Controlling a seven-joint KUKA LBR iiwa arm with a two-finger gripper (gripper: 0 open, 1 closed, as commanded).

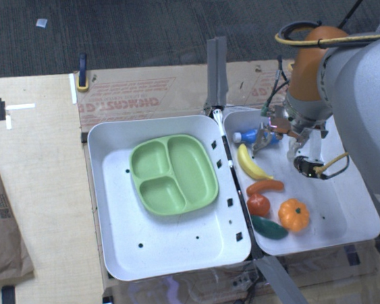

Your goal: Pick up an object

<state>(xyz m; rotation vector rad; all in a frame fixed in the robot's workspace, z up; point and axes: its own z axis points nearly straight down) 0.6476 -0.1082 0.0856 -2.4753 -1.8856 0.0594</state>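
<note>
Right bin [355, 229], upper half: gripper [276, 136] lowered over the far end, pointing toward the divider; orange band above the wrist, grey arm entering from the right. State of the gripper: cannot tell, the tip being dark, small and tangled with cable. Nothing seen held.

Nearest candidate: blue object [247, 136], just beside the gripper tip on its left, against the bin's far-left corner; small, partly hidden, shape unclear. Touching or merely adjacent: not resolvable.

Next nearest: banana [250, 163], below and slightly left of the tip, close but apart. Long axis running from upper left to lower right, gently curved, along the divider wall. Probable requirement for a grasp: jaws set across that axis, i.e. closing roughly left to right, after a short shift toward the viewer.

Farther down the same bin, in order: red pepper [266, 186], lying crosswise; tomato [259, 205]; green vegetable [269, 228]; small pumpkin [294, 214]. All well apart from the gripper, clustered along the left wall and touching or nearly touching one another.

Left bin [110, 188]: green divided plate [173, 174], flat, across the divider from the gripper.

Judged stage: approach to a pick, no object yet lifted. Risk: crowding against the corner wall limiting finger clearance around the blue object.
</note>
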